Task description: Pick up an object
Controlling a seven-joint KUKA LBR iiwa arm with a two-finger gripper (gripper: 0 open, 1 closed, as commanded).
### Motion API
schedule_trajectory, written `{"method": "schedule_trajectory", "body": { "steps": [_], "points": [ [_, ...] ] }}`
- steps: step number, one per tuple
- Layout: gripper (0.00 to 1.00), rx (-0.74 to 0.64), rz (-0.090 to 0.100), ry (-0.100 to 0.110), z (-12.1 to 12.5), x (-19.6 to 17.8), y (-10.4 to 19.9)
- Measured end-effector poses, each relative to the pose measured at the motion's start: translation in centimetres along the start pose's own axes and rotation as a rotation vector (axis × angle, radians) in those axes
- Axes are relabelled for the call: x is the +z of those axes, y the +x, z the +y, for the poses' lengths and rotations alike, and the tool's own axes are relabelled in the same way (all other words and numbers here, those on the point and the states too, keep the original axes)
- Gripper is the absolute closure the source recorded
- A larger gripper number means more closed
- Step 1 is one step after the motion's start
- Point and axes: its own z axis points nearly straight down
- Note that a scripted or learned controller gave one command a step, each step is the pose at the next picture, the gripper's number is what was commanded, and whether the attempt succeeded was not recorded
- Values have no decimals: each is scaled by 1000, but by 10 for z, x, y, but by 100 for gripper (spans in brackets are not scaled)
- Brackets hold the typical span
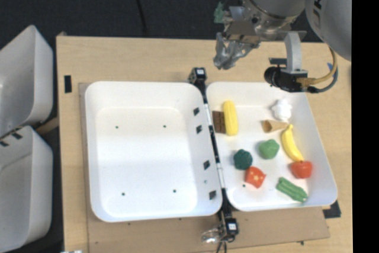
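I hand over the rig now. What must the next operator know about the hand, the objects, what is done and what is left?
Hand: raised above the bench beyond the bins' far edge, nothing seen between its fingers.
Objects: all in the right bin - corn cob, banana, white piece, cone, two green lumps, two red pieces, green pod.
Done: nothing picked yet.
Left: descend, grasp one object, lift.

A pale wooden worktop (pixel 136 56) carries two shallow white plastic bins set side by side, touching along their inner edges. The left bin (pixel 148 151) shows a bare floor with small dark dots. Black clips (pixel 197 74) sit along the seam between it and the right bin (pixel 317 127). Two white rounded containers (pixel 21 127) stand off the worktop's left edge.
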Motion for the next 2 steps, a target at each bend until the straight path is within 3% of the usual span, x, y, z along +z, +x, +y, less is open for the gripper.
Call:
{"method": "schedule_trajectory", "body": {
  "steps": [1,2],
  "points": [
    [100,0,-2,9,72,-52,35],
    [100,-14,6,14,23,-127,184]
  ]
}}
